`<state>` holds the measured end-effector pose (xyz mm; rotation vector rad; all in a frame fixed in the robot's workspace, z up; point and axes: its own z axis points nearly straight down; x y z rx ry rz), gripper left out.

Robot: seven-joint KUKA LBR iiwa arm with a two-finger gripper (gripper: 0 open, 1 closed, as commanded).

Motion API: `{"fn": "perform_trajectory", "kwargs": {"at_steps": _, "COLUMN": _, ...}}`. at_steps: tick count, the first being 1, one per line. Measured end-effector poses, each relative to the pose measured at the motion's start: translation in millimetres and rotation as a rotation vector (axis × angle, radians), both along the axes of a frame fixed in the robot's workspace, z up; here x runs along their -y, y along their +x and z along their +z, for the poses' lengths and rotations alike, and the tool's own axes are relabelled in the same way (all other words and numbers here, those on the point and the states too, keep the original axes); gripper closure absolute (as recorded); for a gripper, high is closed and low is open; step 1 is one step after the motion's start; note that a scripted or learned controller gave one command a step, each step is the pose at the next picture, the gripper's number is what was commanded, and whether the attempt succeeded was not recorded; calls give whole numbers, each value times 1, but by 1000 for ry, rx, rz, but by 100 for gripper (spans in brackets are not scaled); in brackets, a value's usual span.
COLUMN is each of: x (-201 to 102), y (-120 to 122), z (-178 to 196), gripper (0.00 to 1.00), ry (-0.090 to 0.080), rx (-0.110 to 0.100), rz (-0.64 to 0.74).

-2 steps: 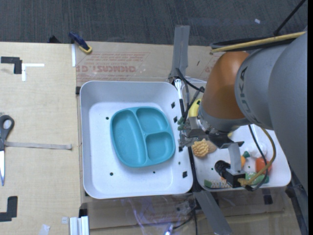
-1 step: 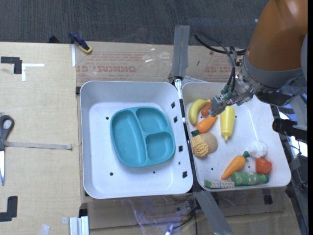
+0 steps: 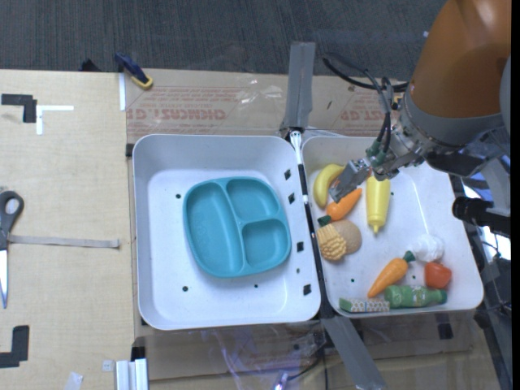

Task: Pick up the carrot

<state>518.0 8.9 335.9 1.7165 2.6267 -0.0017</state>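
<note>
Two carrots lie in the right bin (image 3: 463,218). One orange carrot (image 3: 344,204) with a green top lies near the bin's left wall, between a banana (image 3: 325,181) and a yellow bottle (image 3: 377,203). The second carrot (image 3: 388,275) lies lower in the bin, tilted, with its green top toward the upper right. My gripper (image 3: 351,177) hangs just above the upper carrot's far end, reaching in from the right under the orange-banded wrist (image 3: 463,47). Nothing is visibly held.
The right bin also holds a round tan waffle-like item (image 3: 337,240), a white garlic (image 3: 426,248), a red tomato (image 3: 437,275) and a green bottle (image 3: 410,297) along the front wall. The left bin (image 3: 154,242) holds a blue divided plate (image 3: 237,226).
</note>
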Motion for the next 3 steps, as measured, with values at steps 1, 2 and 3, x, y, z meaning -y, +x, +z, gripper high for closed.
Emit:
{"fn": "perform_trajectory", "kwargs": {"at_steps": 1, "x": 31, "y": 47, "z": -144, "gripper": 0, "ry": 1, "rx": -4, "rz": -167}}
{"fn": "perform_trajectory", "kwargs": {"at_steps": 2, "x": 65, "y": 72, "z": -145, "gripper": 0, "ry": 1, "rx": -3, "rz": -408}}
{"fn": "perform_trajectory", "kwargs": {"at_steps": 3, "x": 103, "y": 70, "z": -234, "gripper": 0, "ry": 2, "rx": -1, "rz": -575}}
